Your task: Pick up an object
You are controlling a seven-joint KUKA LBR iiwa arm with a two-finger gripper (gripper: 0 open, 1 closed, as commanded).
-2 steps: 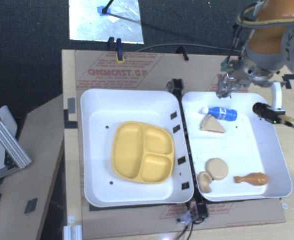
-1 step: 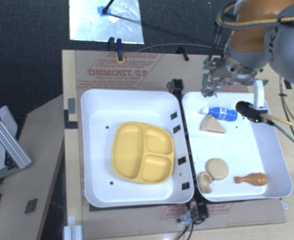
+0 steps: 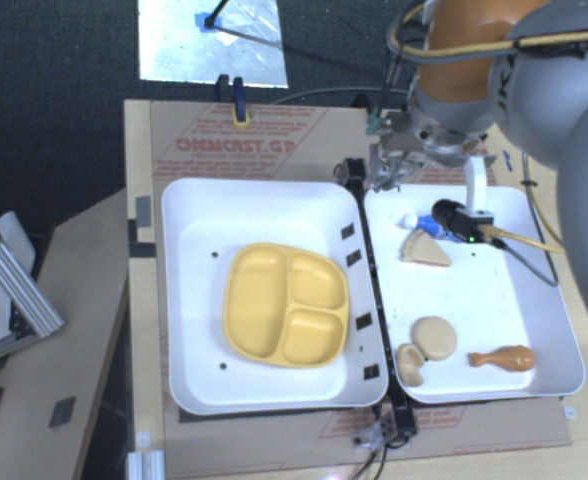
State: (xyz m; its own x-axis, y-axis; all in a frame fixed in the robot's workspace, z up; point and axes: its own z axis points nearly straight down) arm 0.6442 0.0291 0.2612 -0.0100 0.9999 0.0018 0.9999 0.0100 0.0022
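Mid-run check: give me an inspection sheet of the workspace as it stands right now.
Surface: left bin and right bin, both white, side by side on printed cardboard.
Job's things: in the right bin, a tan wedge, a small blue-and-white item, a round tan disc, a small tan piece and a toy drumstick.
Clutter: yellow divided plate in the left bin.
Grippers: hand over the bins' far rim near the divide, apart from the objects.
Cables: yellow cable loops round the arm.
Surroundings: silver sheet, clamp, metal frame.
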